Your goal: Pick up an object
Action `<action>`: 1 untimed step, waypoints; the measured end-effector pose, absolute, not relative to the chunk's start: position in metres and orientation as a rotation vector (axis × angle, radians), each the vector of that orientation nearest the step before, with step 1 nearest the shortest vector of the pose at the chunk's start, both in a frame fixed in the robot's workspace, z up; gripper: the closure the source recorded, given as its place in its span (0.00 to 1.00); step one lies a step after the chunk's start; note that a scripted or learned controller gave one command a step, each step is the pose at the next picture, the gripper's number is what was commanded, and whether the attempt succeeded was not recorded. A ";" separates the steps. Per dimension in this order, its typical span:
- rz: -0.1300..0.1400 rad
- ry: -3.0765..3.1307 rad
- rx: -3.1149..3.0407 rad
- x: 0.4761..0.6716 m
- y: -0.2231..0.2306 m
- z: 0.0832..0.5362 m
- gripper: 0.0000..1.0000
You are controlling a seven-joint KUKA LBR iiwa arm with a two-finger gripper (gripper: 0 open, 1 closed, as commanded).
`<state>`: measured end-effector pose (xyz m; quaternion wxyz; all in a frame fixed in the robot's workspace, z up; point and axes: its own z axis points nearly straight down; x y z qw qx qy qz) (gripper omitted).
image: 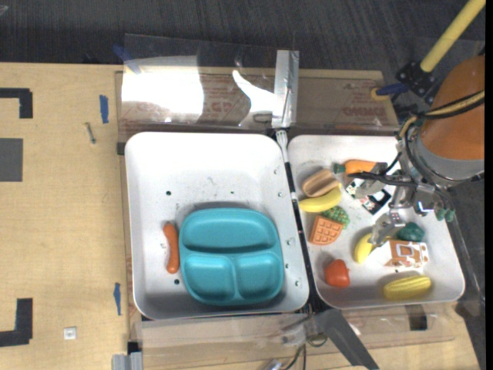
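Note:
My gripper (385, 230) hangs low over the right bin (451, 284), below the arm's orange band (462, 122). Its tip is right beside a small yellow fruit (363, 247), and an orange-and-white toy box (407, 254) lies just to the right. A dark green piece (414, 230) sits partly under the gripper body. Also in this bin are a hot dog (320, 182), a banana (319, 201), a carrot (359, 166), an orange waffle piece (324, 230), a red tomato (337, 273) and a yellow corn cob (407, 286). I see nothing held.
The left bin (146, 160) holds a teal divided plate (231, 254) and an orange sausage (171, 247) beside it. The rim between the bins (293, 206) runs close to the banana. A clear plastic sheet (200, 91) lies behind the bins.

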<state>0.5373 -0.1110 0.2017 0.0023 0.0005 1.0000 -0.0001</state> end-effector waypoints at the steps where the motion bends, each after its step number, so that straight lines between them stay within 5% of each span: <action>1: -0.010 3.100 -0.298 0.560 -0.114 0.107 0.00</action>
